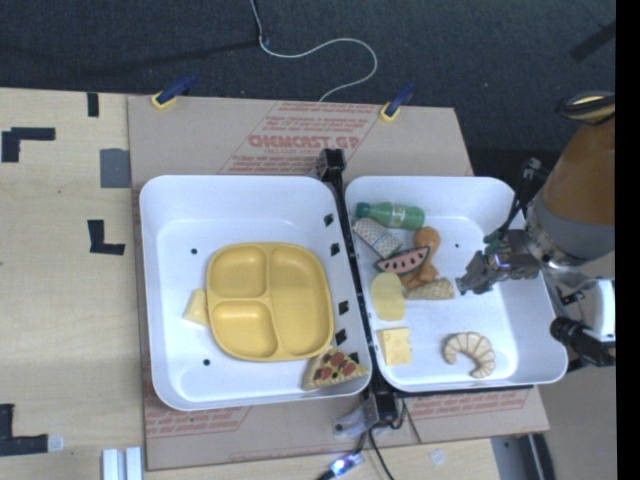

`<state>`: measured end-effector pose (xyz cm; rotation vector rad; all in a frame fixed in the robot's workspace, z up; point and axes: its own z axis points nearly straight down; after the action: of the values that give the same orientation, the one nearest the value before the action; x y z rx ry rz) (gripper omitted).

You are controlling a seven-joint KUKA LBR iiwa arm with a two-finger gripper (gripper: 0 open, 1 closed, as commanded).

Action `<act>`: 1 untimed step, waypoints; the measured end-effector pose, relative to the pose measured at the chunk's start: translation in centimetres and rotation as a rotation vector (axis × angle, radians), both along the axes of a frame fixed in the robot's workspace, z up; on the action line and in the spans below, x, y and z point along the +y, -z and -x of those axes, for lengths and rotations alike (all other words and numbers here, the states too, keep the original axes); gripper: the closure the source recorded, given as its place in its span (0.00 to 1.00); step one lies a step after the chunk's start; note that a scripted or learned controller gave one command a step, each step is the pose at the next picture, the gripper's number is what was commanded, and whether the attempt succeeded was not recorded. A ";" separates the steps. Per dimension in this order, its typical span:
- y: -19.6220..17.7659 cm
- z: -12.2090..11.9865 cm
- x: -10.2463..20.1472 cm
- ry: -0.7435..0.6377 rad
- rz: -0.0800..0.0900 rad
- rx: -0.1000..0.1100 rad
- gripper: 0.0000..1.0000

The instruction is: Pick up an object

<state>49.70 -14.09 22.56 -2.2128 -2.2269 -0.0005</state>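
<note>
The right bin holds a green bottle, a watermelon slice, a brown piece, a patterned wafer, a pale yellow round, a cheese square, a crumbly bar and a croissant. My gripper hangs low over the right bin's middle, just right of the crumbly bar and above the croissant. Nothing shows between its dark fingers.
The left bin carries a yellow divided plate, a yellow wedge at its left and a pizza slice at the front right corner. A black divider clip sits between the bins. The arm's grey body overhangs the right rim.
</note>
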 end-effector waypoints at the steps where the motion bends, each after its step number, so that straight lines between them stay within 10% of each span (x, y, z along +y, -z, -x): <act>1: -0.7 -2.3 4.3 -0.001 0.000 -0.001 1.00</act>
<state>52.01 -9.79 23.31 -2.2128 -2.2282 -0.0013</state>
